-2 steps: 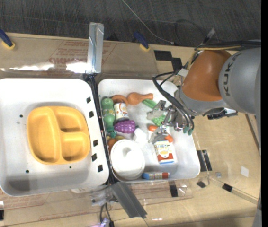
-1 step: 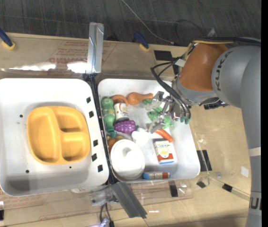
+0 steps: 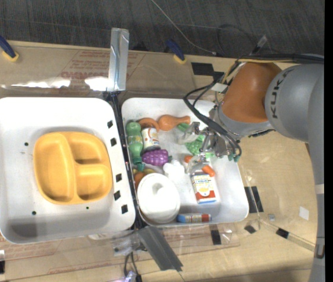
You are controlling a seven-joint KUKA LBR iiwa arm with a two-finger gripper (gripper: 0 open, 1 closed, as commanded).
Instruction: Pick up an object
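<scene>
The grey arm (image 3: 293,101) is showing the letters "KU" on its side. Red writing on the brown board (image 3: 90,63) is looking too blurry to read.

The arm (image 3: 284,101) reached in from 3 o'clock, with the gripper (image 3: 205,145) low over the right bin (image 3: 237,201). That bin held purple grapes (image 3: 156,156), a white bowl (image 3: 157,197) at 6 o'clock and a small carton (image 3: 204,188). The left bin (image 3: 7,216) held a yellow divided tray (image 3: 72,166).

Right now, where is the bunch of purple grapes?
The purple grapes lie in the right bin, toward its left side, just above the round white container and below the small can.
</scene>
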